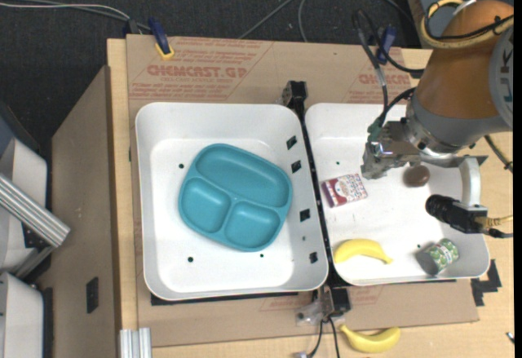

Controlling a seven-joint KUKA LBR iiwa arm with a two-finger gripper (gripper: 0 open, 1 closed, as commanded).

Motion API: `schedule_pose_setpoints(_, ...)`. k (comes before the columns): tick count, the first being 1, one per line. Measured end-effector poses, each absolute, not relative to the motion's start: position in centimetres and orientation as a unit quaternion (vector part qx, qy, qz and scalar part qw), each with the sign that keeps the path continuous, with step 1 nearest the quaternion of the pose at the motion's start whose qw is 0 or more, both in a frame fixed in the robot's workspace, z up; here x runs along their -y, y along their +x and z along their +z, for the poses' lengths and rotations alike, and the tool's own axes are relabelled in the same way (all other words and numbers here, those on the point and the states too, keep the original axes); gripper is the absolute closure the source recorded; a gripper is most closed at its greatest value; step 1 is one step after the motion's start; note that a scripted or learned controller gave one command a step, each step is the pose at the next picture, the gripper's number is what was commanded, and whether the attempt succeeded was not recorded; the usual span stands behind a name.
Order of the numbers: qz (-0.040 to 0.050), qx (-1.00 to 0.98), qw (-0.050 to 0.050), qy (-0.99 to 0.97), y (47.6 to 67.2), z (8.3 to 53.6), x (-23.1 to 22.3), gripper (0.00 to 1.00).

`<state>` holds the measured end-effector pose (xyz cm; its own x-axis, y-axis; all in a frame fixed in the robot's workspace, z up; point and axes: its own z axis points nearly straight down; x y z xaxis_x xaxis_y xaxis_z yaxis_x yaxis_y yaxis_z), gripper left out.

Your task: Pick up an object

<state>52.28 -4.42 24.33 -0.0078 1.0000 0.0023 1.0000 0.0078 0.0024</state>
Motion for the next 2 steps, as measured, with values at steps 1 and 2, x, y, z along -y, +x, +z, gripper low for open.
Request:
schedule_pose_setpoints(1, 0.0017, -0.710, 0.000, 0.704, 53.9, 24.9, -1.3, 1.00)
schedule_pose_setpoints(2, 0.0013, -0.709, 0.000, 0.705, 55.2, 25.1, -6.2, 1.00)
